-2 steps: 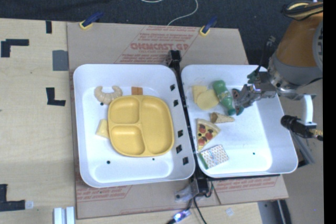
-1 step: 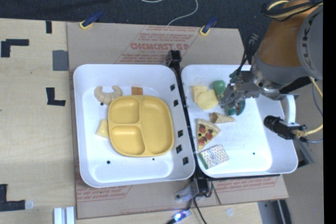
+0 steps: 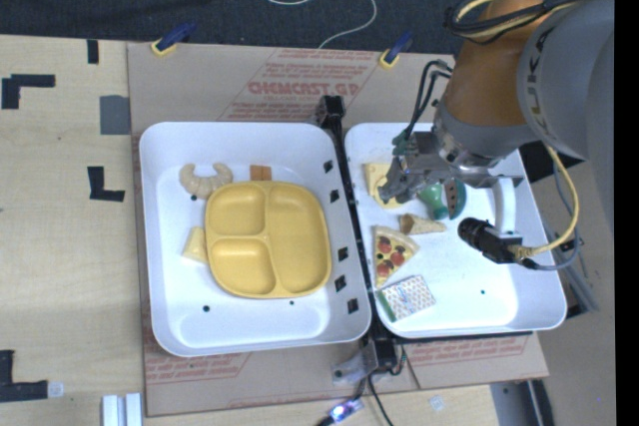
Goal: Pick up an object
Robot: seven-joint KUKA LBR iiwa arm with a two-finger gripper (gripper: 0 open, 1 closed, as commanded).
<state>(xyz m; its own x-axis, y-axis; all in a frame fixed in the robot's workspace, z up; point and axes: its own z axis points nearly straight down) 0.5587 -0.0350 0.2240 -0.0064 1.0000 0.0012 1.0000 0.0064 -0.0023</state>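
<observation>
Foil packet (image 3: 406, 296) lies lowest; whether the hand (image 3: 397, 190) grips anything, I cannot tell.

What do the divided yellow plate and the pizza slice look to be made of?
Divided yellow plate: likely moulded plastic, smooth with a soft sheen and rounded compartment ridges. Pizza slice: probably toy plastic or rubber, matte, with painted-looking red toppings.
</observation>
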